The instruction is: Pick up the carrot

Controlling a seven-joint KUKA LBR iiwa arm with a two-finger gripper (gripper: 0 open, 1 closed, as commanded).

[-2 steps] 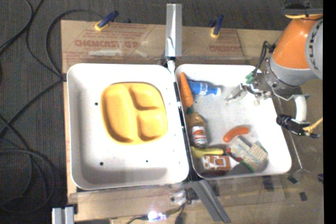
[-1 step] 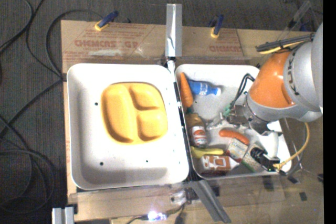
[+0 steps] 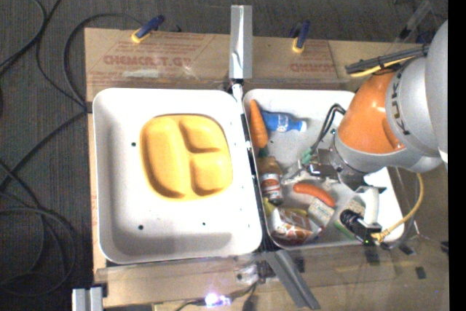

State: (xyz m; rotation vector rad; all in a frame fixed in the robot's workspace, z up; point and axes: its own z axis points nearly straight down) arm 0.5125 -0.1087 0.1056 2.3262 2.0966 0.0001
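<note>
Carrot (image 3: pixel 258 126) lies in the right bin (image 3: pixel 342 95), pressed lengthwise along the bin's left wall, near the far corner. Its narrow end points toward the near side. It is likely there because loose items slide against walls; that placement leaves little room for a finger on the wall side.

A blue-and-white bottle (image 3: pixel 285 123) lies just beside the carrot, on its right. Nearer the camera sit a small brown jar (image 3: pixel 270 172), an orange-red sausage-shaped item (image 3: pixel 314 193) and a crinkled food packet (image 3: pixel 295 223). These crowd the near half of the bin.

The arm hangs over the right part of the right bin, its orange band prominent. The gripper (image 3: pixel 314 165) is mostly hidden under the wrist and cabling. Whether the pincer is released or clenched: cannot tell. Nothing is visibly between its tips.

The gripper sits well apart from the carrot, closer to the sausage-shaped item than to the target. Judgement: carrot not yet picked; approach not yet made.

Left bin (image 3: pixel 116 156) holds a yellow divided tray (image 3: pixel 187 156), centred, uninvolved.

Risk: wall contact and the adjacent bottle may block a clean pinch.
</note>
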